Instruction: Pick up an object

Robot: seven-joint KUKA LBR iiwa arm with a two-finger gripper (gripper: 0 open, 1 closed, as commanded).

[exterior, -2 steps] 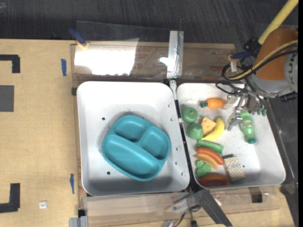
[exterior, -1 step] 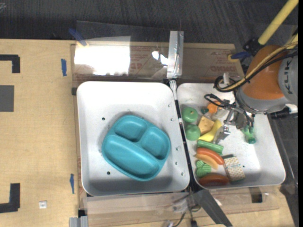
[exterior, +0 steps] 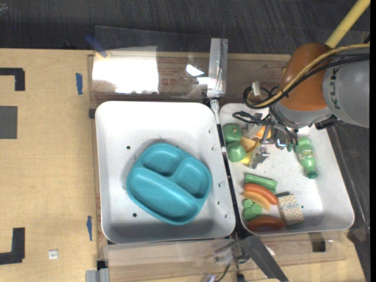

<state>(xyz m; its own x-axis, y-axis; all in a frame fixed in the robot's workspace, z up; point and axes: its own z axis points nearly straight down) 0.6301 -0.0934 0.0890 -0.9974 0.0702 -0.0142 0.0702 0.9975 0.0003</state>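
Note:
My gripper (exterior: 264, 148) hangs low over the upper left part of the right bin (exterior: 335, 207), under the orange wrist band. Right beside it lie two green round pieces (exterior: 235, 143) and a small yellow-orange piece (exterior: 249, 143). A green bottle (exterior: 306, 157) lies to the gripper's right. Nearer the front of the bin sit a green pod (exterior: 260, 181), an orange carrot-like piece (exterior: 261, 195), a red piece (exterior: 265, 222) and a speckled tan block (exterior: 291, 209). I see nothing clearly between the fingers.
The left bin (exterior: 111, 122) holds a teal divided plate (exterior: 169, 182). A clear plastic sheet (exterior: 153, 69) and a taped upright post (exterior: 218, 66) stand behind the bins. Cables and a yellow hose (exterior: 346, 19) trail from the arm at the upper right.

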